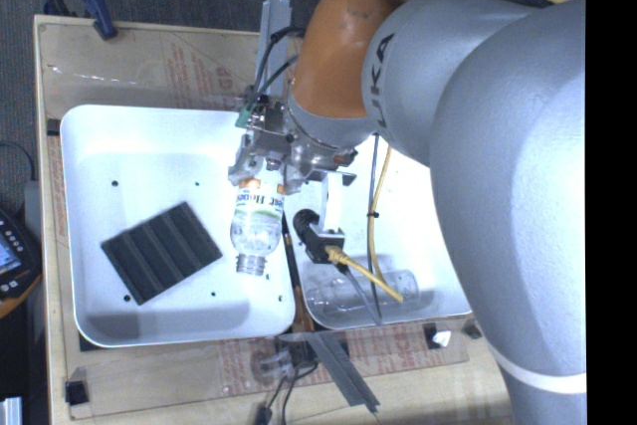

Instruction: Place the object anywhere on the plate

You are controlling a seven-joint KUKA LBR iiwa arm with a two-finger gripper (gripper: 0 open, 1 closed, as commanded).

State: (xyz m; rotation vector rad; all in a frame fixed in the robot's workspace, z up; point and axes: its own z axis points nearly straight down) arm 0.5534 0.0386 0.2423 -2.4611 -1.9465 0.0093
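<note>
Camera view. The arm (478,114) enters from the right of the frame and covers most of the right bin (438,309). Its gripper (261,172) sits at frame centre, over the right edge of the left bin (80,214). A clear plastic bottle (257,226) with a white label hangs directly below the gripper, cap end pointing toward the bottom of the frame. The top of the bottle sits up inside the gripper assembly, and the jaws appear clamped on its upper end, though the contact itself is partly masked by the wrist hardware.

The plate (161,251), a dark ribbed rectangular slab, lies on the floor of the left bin at lower left, rotated at a slant. The bottle is well apart from it, to its right, near the wall shared by the two bins.

Task status, as judged: pickup looks accomplished; placement is not yet done. Remaining: carry the bottle leftward and slightly down in the frame until it is over the plate, lower, release.
</note>
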